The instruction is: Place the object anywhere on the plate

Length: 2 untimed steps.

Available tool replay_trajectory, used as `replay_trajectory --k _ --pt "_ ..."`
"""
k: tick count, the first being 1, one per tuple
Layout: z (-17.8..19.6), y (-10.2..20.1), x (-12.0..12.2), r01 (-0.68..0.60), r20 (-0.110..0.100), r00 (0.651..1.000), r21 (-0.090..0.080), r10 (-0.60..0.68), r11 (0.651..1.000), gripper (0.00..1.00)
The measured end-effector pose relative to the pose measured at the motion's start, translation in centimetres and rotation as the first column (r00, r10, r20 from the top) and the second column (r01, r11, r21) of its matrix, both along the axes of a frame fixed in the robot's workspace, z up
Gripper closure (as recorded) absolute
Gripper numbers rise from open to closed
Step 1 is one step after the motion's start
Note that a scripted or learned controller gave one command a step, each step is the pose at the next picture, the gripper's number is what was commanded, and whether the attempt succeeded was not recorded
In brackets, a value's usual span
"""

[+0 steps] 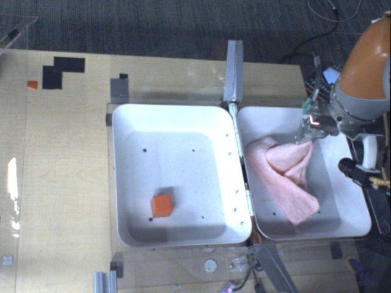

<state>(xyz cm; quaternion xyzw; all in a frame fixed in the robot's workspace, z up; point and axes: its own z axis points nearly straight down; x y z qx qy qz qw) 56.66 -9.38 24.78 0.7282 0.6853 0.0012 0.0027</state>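
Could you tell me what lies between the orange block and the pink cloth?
In the camera view, bare white floor of the left bin, then the two bins' adjoining rims, separate the block from the cloth.

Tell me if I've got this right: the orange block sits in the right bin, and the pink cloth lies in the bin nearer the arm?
Not quite. The camera view shows the orange block in the left bin, toward its front-left part. The rest holds: the pink cloth lies in the right bin, the one nearer the arm.
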Motion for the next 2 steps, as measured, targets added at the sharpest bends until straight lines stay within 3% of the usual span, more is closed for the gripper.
replay_trajectory --k 1,2 --pt "-2.3 0.2 0.2 -0.006 -0.001 1.0 0.001 0.006 1.0 1.0" --pt "-1.6 6.1 -0.4 -0.4 0.0 0.916 0.0 0.4 0.916 1.0"
